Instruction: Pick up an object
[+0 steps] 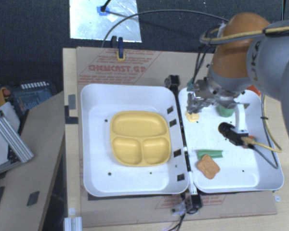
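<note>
Pale yellow piece [193, 117] sits in the right bin [250, 170], at about ten o'clock from that bin's middle and near the wall shared with the left bin [94, 129]. The gripper [194, 101] is right over it, hanging at the piece's twelve o'clock edge. It's a small chunk lying flat on the white floor, and it looks a touch longer from nine to three o'clock than the other way. It's too small and too crowded by the gripper for me to say which end leads. How wide the gripper stands, I cannot tell from this slant, and nothing can be seen held in it. The grey arm [277, 66] comes in from three o'clock, its orange band [236, 37] bulging above the wrist. Elsewhere in the right bin, a green lump [226, 111] sits at twelve o'clock, partly tucked under the wrist. A flat green strip [210, 153] lies at eight o'clock, its long axis running nine to three. Just below it, almost touching, is an orange-brown biscuit-like piece [208, 167], lumpy and stretched roughly eleven to five. Over in the left bin, a yellow divided plate [139, 137] lies flat in the middle, its one wide compartment toward twelve o'clock and two smaller ones toward six, well apart from the gripper.
</note>
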Controlling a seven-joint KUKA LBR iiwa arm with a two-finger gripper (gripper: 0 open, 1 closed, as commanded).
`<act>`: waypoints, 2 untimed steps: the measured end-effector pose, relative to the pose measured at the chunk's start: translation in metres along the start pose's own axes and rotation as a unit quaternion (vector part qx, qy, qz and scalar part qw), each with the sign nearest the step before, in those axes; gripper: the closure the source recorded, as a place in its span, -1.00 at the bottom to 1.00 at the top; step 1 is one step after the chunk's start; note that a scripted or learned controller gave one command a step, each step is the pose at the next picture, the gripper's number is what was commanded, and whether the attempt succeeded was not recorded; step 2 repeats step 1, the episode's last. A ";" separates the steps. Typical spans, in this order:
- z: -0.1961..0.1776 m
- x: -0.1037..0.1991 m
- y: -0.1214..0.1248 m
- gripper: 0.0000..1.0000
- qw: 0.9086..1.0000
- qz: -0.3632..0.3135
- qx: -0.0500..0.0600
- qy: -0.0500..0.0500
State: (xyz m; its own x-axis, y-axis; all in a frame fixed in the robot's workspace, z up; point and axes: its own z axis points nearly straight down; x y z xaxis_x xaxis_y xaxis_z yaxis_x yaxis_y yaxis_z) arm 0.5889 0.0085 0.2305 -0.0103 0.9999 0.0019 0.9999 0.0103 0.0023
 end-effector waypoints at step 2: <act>-0.008 0.053 0.002 1.00 1.000 0.000 0.000 0.000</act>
